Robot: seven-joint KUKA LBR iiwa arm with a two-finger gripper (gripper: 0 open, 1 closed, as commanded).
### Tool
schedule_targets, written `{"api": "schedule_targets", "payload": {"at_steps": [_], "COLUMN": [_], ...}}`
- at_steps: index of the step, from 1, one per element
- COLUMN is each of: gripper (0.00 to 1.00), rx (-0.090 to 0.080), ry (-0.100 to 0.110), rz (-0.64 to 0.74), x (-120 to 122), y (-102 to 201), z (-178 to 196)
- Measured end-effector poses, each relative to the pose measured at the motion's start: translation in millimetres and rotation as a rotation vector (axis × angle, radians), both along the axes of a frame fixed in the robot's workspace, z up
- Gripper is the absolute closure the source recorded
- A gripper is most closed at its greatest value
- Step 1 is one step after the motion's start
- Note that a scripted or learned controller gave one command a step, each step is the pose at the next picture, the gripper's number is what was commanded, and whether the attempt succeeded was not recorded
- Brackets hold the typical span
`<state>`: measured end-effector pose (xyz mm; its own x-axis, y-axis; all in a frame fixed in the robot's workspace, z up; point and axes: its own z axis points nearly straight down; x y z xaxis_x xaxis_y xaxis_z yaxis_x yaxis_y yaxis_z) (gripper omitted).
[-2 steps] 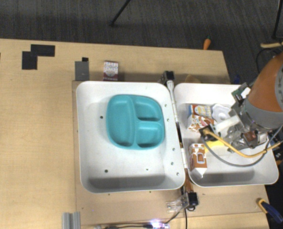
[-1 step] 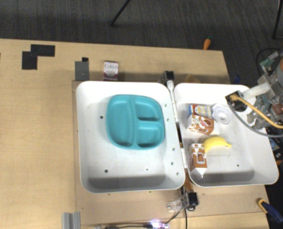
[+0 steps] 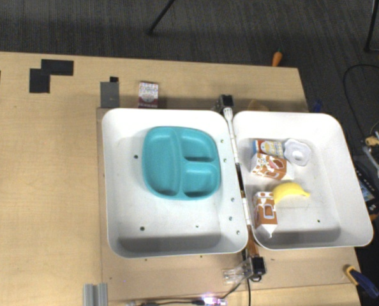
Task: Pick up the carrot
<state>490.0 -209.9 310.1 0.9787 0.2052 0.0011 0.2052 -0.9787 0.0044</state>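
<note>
A: You are looking at the wooden counter (image 3: 43, 190), which is taking up most of the view. What is sitting on it?

B: Two white bins are lying side by side, touching along the middle. The left bin (image 3: 122, 228) is carrying a teal divided plate (image 3: 170, 161), lying flat near its centre. The right bin (image 3: 342, 164) is holding the smaller things.

A: Which are you seeing there?

B: An orange-and-white printed pack (image 3: 269, 161) is lying toward the bin's left wall. A second pack (image 3: 266, 209) is lying nearer you, just below it. A yellow item (image 3: 290, 193) is resting between them, touching the lower pack. A small white cup (image 3: 297, 152) is sitting just right of the upper pack.

A: And the carrot?

B: You are not getting a clear answer here: I cannot tell which thing is the carrot. The orange in the right bin is reading as print on the packs. A small orange object (image 3: 277, 58) is showing at the counter's far edge, too small to name.

A: Jaws?

B: Cannot tell wide or narrow.
</note>
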Motion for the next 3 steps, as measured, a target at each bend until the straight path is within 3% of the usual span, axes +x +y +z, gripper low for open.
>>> {"api": "schedule_targets", "payload": {"at_steps": [1, 2, 3], "gripper": [1.0, 1.0, 1.0], "rx": [0.007, 0.01, 0.005], "ry": [0.004, 0.004, 0.005], "rz": [0.021, 0.007, -0.001], "x": [19, 18, -4], "y": [6, 70, 2], "z": [-38, -71, -83]}}
